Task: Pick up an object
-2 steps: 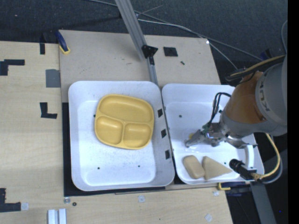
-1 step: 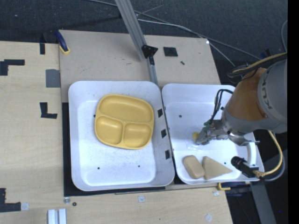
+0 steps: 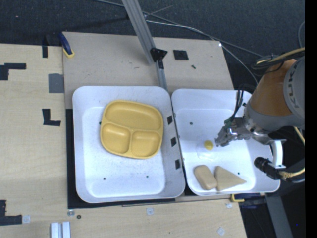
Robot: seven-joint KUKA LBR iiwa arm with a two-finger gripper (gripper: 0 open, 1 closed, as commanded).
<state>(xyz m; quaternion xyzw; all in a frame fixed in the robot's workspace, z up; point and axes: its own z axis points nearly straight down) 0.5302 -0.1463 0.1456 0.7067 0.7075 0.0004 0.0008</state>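
Fingers' opening: cannot tell; gripper [image 3: 223,139] hovering mid right bin [image 3: 198,100], just beside small yellow ball [image 3: 208,145]; nothing visibly held.

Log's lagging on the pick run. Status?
Pincer low in right bin, nothing seen in it. Yellow ball just left of it, on the floor. Two tan blocks at the near wall, out of the way.

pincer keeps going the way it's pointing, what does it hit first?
Most likely the small yellow ball. The pincer points down and left in the camera view, with the ball just off its tip in the right bin. Height is unclear from above; if it misses, the bin floor comes next.
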